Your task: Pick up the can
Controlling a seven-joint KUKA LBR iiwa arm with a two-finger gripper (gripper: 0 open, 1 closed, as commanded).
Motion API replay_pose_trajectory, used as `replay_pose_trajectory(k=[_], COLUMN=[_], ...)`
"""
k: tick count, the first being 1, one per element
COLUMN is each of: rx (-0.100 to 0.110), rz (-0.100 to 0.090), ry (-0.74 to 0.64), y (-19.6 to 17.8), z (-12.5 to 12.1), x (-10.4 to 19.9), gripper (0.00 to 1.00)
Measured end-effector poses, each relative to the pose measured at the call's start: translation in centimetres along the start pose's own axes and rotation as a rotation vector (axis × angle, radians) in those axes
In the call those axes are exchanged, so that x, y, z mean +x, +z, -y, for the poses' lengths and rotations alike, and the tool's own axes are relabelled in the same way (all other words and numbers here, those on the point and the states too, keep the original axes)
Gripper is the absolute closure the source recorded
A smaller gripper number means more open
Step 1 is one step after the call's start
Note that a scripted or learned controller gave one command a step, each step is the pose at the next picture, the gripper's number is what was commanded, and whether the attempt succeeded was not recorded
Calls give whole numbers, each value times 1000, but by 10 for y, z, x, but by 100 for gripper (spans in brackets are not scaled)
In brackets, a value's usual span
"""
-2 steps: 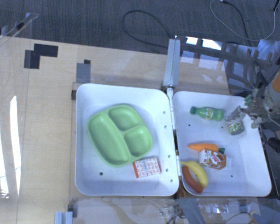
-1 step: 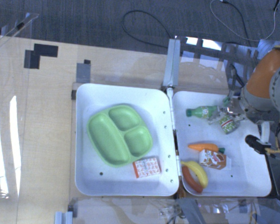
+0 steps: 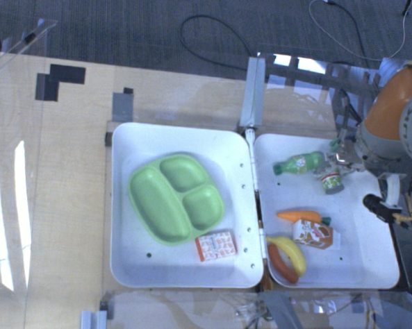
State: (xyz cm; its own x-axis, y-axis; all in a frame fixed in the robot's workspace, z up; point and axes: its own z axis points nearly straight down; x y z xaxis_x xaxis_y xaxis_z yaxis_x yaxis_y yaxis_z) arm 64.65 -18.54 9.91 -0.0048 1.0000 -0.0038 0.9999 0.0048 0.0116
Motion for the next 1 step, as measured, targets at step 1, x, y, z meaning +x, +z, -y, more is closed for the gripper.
replay_pose_trajectory(k=[1], rx=[5], rz=[-3], ry=[-81], y=[-127], z=[70], x=[49], gripper=[100])
